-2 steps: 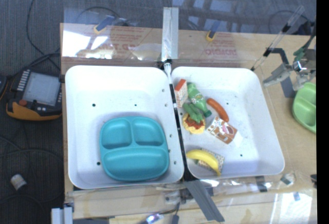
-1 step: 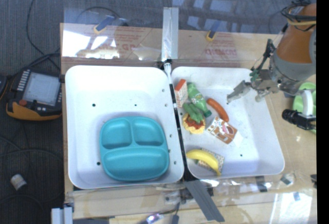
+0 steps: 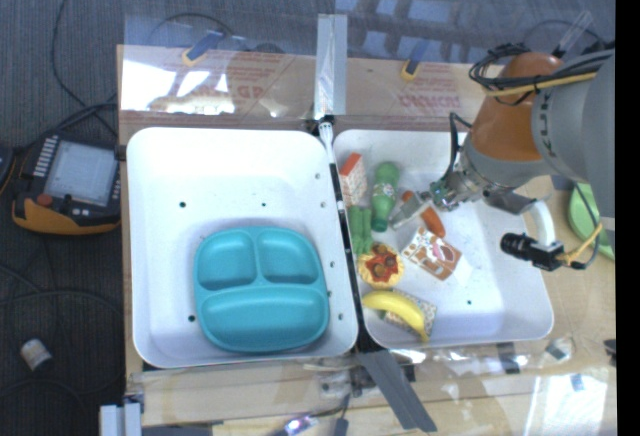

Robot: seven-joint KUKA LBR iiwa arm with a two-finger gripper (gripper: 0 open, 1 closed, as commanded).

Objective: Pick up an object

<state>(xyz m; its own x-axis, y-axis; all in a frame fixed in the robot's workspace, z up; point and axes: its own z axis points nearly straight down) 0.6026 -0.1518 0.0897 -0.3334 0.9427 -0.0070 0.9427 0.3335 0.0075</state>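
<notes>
The right bin (image 3: 515, 299) holds several toy foods. A yellow banana (image 3: 395, 309) lies near its front edge, with a red and yellow pizza slice (image 3: 381, 265) just behind it. A white packet with red print (image 3: 432, 254) sits mid-bin, and a small orange carrot (image 3: 432, 221) lies behind that. A green bottle (image 3: 384, 192) and an orange-and-white carton (image 3: 351, 179) lie at the bin's left side. My gripper (image 3: 447, 192) is low over the back of this bin, just right of the bottle and above the carrot. Nothing shows in its grasp.
The left bin (image 3: 200, 174) bears a teal divided tray (image 3: 262, 286) at its front. The arm's orange band (image 3: 510, 124) and grey body hang over the right bin's back right corner. A black handheld unit (image 3: 65, 186) lies on the floor at left.
</notes>
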